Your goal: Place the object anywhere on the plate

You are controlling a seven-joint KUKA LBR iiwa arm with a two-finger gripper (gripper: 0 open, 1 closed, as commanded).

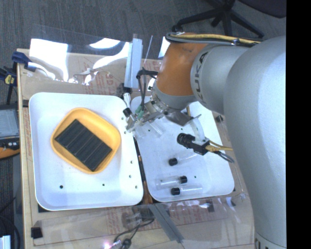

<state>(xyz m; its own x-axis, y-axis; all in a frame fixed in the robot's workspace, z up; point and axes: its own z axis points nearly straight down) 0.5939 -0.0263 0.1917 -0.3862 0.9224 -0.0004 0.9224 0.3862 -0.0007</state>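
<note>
Two vials (pixel 174 181) below gripper (pixel 136 121)

On my feed, two shallow white plastic bins sit side by side on the brown desk (pixel 77 228): the left bin (pixel 43 192) and right bin (pixel 221 182). A black swivel-chair base (pixel 221 14), I think, stands on grey carpet (pixel 73 19) beyond.

Right bin's (pixel 219 182) far end behind the arm (pixel 233 82)
</note>
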